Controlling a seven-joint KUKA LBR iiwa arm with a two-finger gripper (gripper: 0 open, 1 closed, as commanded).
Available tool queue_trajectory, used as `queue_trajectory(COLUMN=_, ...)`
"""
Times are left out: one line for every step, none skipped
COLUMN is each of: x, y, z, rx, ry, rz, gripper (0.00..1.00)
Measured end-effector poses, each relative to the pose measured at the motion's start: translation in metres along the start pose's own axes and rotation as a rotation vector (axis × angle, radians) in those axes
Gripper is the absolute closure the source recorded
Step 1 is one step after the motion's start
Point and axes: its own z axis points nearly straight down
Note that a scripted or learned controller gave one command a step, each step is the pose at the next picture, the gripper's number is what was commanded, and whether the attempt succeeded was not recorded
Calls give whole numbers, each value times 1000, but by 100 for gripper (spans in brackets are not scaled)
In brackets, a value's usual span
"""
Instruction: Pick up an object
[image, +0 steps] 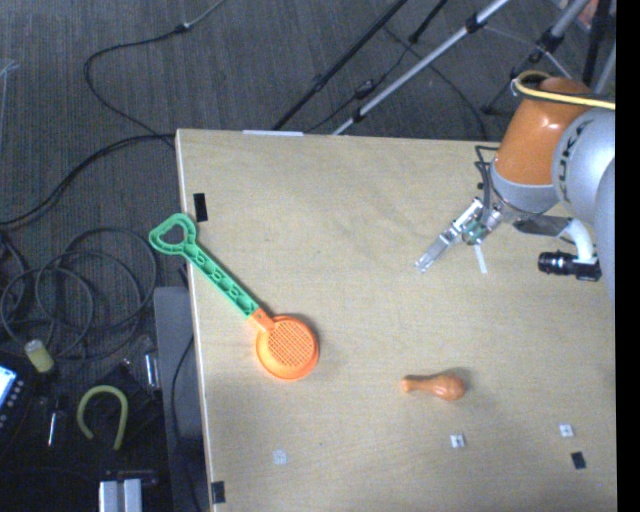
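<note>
I am holding my claw (455, 250) above the bench (350, 200) near its right edge, fingers spread apart and gripping nothing. The orange pear-shaped piece (436, 385) is lying nearer the front edge; the green-handled orange strainer (240, 300) is lying by the left edge.

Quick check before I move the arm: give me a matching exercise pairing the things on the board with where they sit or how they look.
Column one:
1. sieve
2. sieve handle
3. pear-shaped piece
4. tool

Column two:
A. green, running up and left, its loop over the board's left edge
B. upper right, above the board, near the arm's orange band
C. orange mesh disc, lower left of centre
D. pale orange, lying on its side, lower right

Pairs: 1-C, 2-A, 3-D, 4-B
</note>
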Motion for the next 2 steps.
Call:
queue_trajectory(x=17, y=9, z=11, rx=3, ry=-1, rz=-40, gripper=0)
queue_trajectory(x=9, y=1, z=-36, rx=1, ry=0, rz=138, gripper=0)
